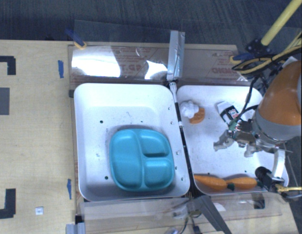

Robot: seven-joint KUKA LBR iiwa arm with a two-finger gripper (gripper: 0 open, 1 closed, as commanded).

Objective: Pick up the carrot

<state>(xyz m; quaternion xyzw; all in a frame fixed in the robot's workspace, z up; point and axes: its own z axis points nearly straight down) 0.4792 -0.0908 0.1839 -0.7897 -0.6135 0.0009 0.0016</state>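
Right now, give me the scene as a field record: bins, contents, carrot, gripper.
left bin: holds a blue divided tray with three compartments
right bin: holds the carrot, a small white and orange item near its top left corner
carrot: orange, lying flat along the near edge of the right bin
arm: reaches in from the right, over the right bin
gripper: above the bin floor, up-frame of the carrot, not holding it
grasp: not yet made
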